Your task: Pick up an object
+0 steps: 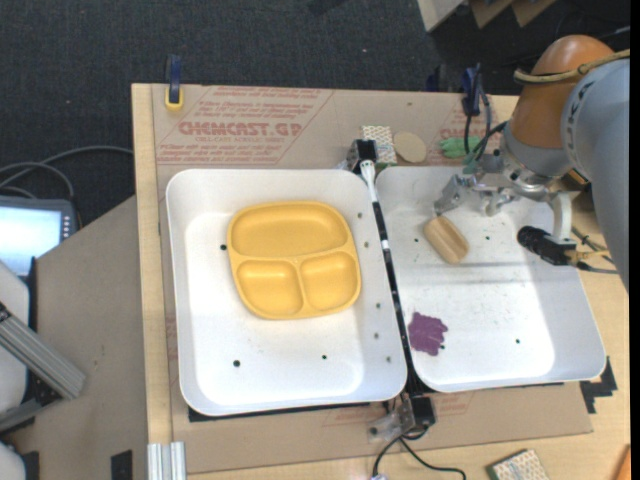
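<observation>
Bench (250, 128) – two white bins side by side: left bin (200, 298), right bin (540, 318).

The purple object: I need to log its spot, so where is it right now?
In the camera view, the purple object lies in the right bin, near its left wall, below the tan wooden block and apart from the gripper.

dark carpet floor (150, 18), wooden bench (250, 118)

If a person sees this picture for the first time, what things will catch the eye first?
The yellow divided plate stands out most, lying in the left bin. In the right bin are a tan wooden block near the back and a small purple object at the front left. The gripper hangs just behind the block.
</observation>
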You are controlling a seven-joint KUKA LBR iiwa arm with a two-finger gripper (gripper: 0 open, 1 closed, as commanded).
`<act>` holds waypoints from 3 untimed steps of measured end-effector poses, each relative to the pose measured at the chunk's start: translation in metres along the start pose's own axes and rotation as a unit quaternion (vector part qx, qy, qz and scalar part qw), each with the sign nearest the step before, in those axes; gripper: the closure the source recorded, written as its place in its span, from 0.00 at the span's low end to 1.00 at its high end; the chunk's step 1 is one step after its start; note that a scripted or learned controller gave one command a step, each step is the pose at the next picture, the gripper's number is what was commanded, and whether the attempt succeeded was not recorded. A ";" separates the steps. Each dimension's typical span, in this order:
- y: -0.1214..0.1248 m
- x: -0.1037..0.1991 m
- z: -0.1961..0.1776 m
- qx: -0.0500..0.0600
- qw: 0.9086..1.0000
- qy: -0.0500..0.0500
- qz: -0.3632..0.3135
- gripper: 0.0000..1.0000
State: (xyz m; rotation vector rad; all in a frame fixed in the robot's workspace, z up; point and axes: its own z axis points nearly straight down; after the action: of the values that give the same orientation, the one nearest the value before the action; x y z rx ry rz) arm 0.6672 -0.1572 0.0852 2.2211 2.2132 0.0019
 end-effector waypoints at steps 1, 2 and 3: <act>-0.048 0.051 0.000 0.005 1.000 0.003 -0.003 0.00; -0.046 0.048 -0.011 0.002 1.000 0.002 -0.001 1.00; -0.046 0.048 -0.010 0.002 1.000 0.002 -0.001 0.00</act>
State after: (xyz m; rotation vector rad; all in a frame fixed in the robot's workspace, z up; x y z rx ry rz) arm 0.6212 -0.1091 0.0947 2.2225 2.2200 0.0014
